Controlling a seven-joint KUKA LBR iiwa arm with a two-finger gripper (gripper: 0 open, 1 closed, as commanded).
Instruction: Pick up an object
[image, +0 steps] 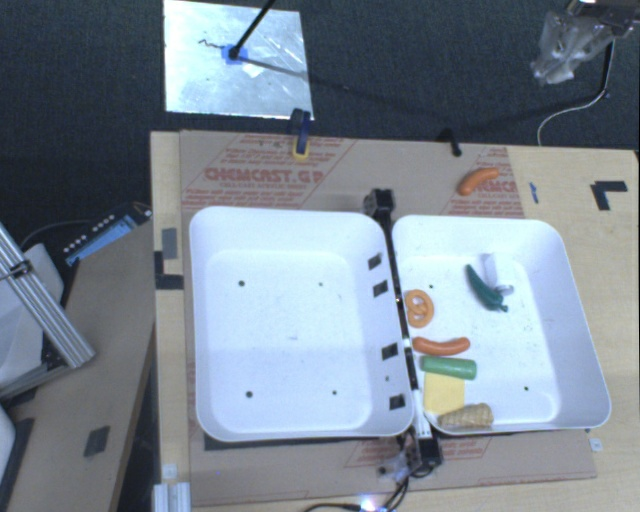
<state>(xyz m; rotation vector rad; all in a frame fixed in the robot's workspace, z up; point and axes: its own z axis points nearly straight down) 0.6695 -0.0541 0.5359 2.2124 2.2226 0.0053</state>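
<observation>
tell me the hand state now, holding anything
hand: up at the far right corner, off the bins; open or shut cannot be told, nothing seen in it.

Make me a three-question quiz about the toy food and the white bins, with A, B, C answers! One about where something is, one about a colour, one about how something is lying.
1. Where does the pretzel lie?
A. in the left bin
B. in the right bin, near the divider
C. on the cardboard outside the bins

2. What colour is the flat block just behind the cone?
A. yellow
B. blue
C. purple

3. How is the hot dog in the right bin placed?
A. standing on end
B. hanging over the bin's rim
C. lying flat on the bin floor

Answers:
1. B, since it sits on the right bin's floor close to the middle wall.
2. A, since the block is plainly yellow.
3. C, since its whole length rests on the floor, crosswise in the view.
</observation>
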